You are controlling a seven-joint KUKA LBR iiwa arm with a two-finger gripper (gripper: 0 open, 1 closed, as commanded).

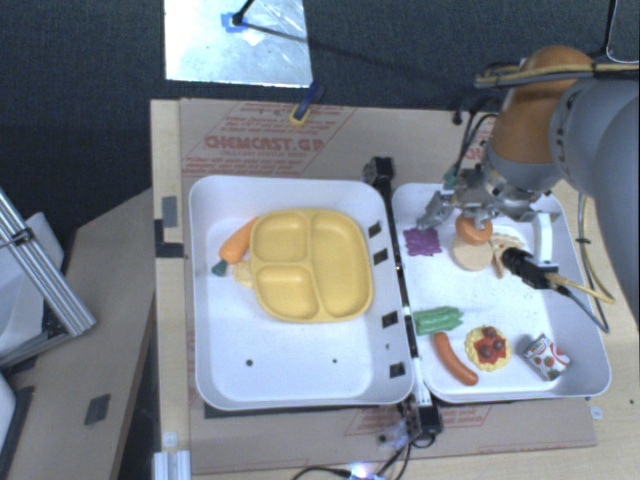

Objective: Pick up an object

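My gripper (458,208) hangs over the far part of the right bin (590,363), reaching in from the right. Just below it sits a small orange round thing (473,232), touching a beige bread-like piece (472,258). A purple bunch of grapes (422,241) lies to the gripper's left. Nearer the front lie a green vegetable (437,318), a red sausage (455,359), a small plate of pasta with red sauce (487,348) and a little red-and-white can (545,357).
The left bin (215,368) holds a yellow divided plate (305,265) with a carrot (237,240) at its left edge. A black hinge strip (397,278) runs between the bins. A shiny sheet (238,26) lies beyond the bench.
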